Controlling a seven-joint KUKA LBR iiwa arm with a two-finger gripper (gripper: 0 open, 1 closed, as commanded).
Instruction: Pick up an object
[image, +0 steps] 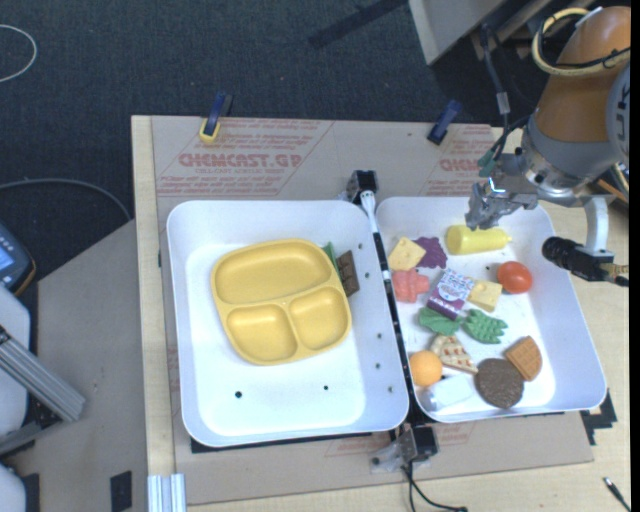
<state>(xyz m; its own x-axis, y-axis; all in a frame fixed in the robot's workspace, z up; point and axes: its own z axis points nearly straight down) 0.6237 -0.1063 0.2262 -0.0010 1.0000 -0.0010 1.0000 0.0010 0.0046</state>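
The worktop is covered by a brown sheet on which "CHEMCAST" is printed in red; the rest of the lettering is cut short by the bins or too faint to be read. Two white bins are set side by side on it. In the left bin a yellow divided plate is laid, and a small brown item at its right rim is partly hidden. The right bin is crowded with toy food: a brown round cookie, a green leafy piece, a red tomato, an orange and a purple-labelled packet whose print cannot be read. The claw is lowered at the bin's far side, directly above a yellow cylindrical piece. Whether its fingers are spread or pressed together cannot be told.
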